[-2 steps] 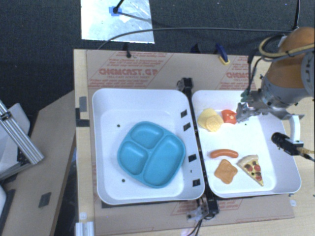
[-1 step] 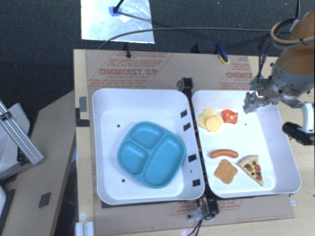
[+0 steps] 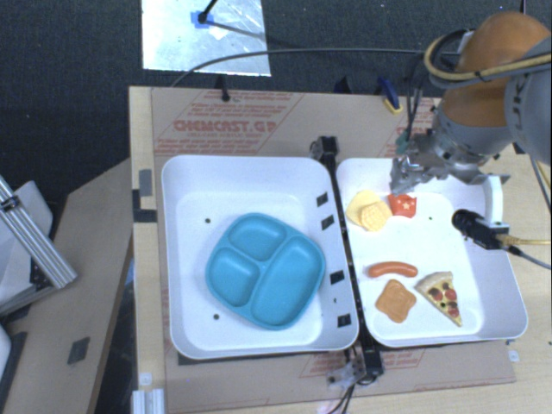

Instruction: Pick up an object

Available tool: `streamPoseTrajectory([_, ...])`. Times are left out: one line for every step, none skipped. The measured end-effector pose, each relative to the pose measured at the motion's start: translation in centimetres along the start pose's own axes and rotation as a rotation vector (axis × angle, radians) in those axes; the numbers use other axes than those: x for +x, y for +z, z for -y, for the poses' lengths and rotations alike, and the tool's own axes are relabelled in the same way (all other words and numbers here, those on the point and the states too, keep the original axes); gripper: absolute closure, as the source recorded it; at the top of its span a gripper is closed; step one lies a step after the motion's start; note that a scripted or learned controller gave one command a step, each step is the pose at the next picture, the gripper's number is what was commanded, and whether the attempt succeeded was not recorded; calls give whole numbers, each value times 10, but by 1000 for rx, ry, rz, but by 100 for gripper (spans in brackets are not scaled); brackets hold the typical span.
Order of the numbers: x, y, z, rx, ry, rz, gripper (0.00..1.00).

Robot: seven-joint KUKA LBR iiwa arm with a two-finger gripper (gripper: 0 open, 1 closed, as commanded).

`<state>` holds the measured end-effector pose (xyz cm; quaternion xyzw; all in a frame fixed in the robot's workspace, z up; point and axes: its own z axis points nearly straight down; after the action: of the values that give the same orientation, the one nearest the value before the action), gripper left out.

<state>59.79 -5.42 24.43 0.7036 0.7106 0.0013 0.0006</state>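
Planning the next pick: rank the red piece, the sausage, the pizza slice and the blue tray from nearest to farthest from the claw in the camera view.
From the claw, at the back of the right bin:
1. Red piece, just below the claw.
2. Sausage, mid right bin.
3. Pizza slice, front of the right bin.
4. Blue tray, in the left bin.
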Motion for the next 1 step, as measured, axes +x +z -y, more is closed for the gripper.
streamPoseTrajectory([52,14,-14,0,0,-1,100])
